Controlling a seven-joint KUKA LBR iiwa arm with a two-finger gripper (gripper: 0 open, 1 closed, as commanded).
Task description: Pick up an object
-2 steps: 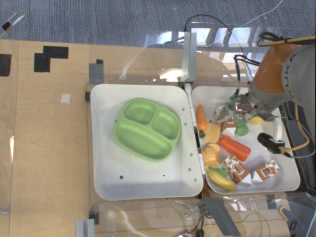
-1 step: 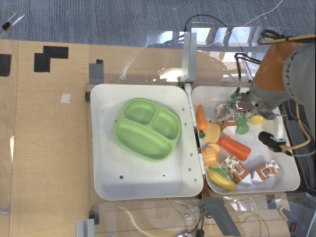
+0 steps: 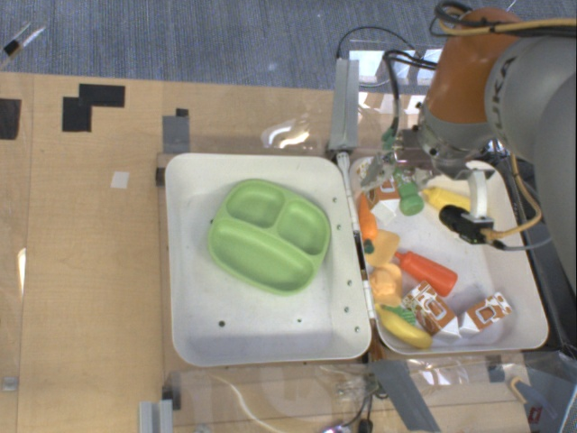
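My gripper (image 3: 398, 164) hangs over the back left corner of the right bin (image 3: 532, 318), below the arm's orange band. A small green toy (image 3: 410, 198) sits right under it, touching or nearly touching; whether it is held I cannot tell. Around it in this bin lie a yellow piece (image 3: 445, 196), an orange carrot (image 3: 366, 220), an orange bottle (image 3: 428, 271), a banana (image 3: 402, 326) and two small cartons (image 3: 430, 306) (image 3: 488, 312). A pale orange wedge (image 3: 384, 246) and a peach-coloured lump (image 3: 386, 283) rest along the left wall.
The left bin (image 3: 189, 332) holds a green divided plate (image 3: 269, 234). A grey metal bar (image 3: 342, 106) stands at the back between the two bins. A black cable and plug (image 3: 466, 227) hang from the arm over the right bin.
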